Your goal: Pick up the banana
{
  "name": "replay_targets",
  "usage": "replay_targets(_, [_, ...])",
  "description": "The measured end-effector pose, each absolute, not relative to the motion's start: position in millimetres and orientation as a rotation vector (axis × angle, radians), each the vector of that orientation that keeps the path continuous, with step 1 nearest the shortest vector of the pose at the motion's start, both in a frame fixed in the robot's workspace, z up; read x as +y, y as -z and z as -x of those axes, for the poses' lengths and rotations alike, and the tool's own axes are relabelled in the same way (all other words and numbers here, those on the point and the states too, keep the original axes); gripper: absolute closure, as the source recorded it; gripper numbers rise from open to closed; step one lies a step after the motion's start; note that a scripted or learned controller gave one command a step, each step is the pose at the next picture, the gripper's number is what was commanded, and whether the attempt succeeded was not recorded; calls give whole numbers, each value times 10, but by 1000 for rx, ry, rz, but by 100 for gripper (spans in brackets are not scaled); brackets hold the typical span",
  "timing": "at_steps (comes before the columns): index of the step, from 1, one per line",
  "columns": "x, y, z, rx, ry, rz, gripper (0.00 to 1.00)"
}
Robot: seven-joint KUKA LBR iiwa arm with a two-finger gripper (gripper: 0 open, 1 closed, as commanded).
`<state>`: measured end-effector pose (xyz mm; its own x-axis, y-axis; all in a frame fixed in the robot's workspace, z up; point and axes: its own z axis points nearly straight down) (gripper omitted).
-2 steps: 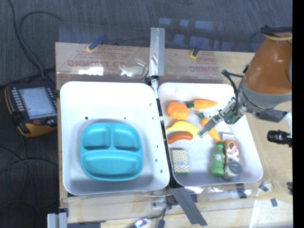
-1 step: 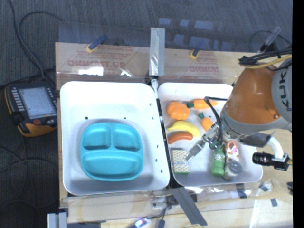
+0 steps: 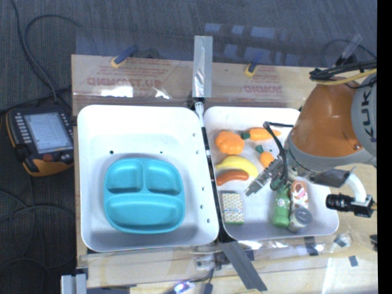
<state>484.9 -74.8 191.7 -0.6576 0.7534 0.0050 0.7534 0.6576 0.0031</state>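
The yellow banana (image 3: 236, 163) lies in the right bin (image 3: 318, 225), near its left wall. A brown-orange sausage-shaped piece (image 3: 231, 176) rests against the banana's lower edge. My gripper (image 3: 261, 182) hangs low over the middle of the bin, just right of the banana and apart from it. The arm's orange band (image 3: 324, 124) rises behind it at the right. Nothing shows held in the gripper.
In the right bin are an orange pumpkin (image 3: 229, 141), a carrot (image 3: 263, 133), a small orange piece (image 3: 266, 159), a patterned box (image 3: 232, 206), a green bottle (image 3: 280, 207) and a can (image 3: 299, 206). The left bin (image 3: 98, 133) holds a blue divided plate (image 3: 144, 195).
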Motion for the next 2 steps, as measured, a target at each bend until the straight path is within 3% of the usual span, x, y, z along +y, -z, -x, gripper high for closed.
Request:
replay_targets(1, [-127, -2611, -4847, -2729, 0, 1558, 100])
replay_targets(2, [-538, -2898, -5725, -2665, -5, 1667, 100])
